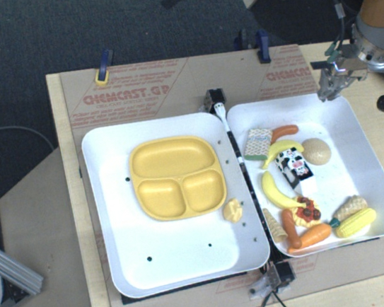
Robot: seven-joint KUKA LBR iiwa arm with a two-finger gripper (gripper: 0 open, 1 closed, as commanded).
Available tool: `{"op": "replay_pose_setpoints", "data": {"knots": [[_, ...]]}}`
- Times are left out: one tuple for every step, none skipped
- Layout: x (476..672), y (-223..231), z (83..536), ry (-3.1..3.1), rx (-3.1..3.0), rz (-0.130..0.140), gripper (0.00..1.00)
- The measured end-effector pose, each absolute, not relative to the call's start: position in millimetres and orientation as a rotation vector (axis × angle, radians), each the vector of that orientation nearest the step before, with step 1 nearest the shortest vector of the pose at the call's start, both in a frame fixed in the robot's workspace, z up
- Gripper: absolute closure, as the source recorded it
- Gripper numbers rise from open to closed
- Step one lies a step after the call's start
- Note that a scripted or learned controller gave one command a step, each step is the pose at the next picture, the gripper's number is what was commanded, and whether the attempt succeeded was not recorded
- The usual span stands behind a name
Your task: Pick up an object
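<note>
The right bin (361,135) holds a heap of toy food: a banana (277,190), a black-and-white cow figure (296,166), a beige round bun (316,151), a sausage (283,131), a sandwich-like sponge piece (257,144), a carrot (309,237), a corn cob (356,221) and a pizza piece (305,212). My gripper (330,87) hangs above the far right corner of that bin, apart from all the objects. Nothing shows between its fingers.
The left bin (118,232) bears a yellow three-compartment plate (177,176) and a small pale yellow piece (233,210) near its right wall. Clamps (102,71) sit at the bench's far edge. The arm (372,22) enters from the upper right.
</note>
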State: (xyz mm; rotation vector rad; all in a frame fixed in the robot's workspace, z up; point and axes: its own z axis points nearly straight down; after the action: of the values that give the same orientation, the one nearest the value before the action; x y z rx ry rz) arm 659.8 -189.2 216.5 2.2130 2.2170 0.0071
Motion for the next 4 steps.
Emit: {"op": "replay_pose_setpoints", "data": {"knots": [[660.7, -189, 226, 2.219, 2.217, 0.003, 1.0], [635.6, -142, 216, 2.227, 2.221, -0.002, 1.0], [620.3, -101, 219, 2.229, 2.219, 0.0, 1.0], [597.8, -52, 232, 2.229, 2.219, -0.001, 1.0]]}}
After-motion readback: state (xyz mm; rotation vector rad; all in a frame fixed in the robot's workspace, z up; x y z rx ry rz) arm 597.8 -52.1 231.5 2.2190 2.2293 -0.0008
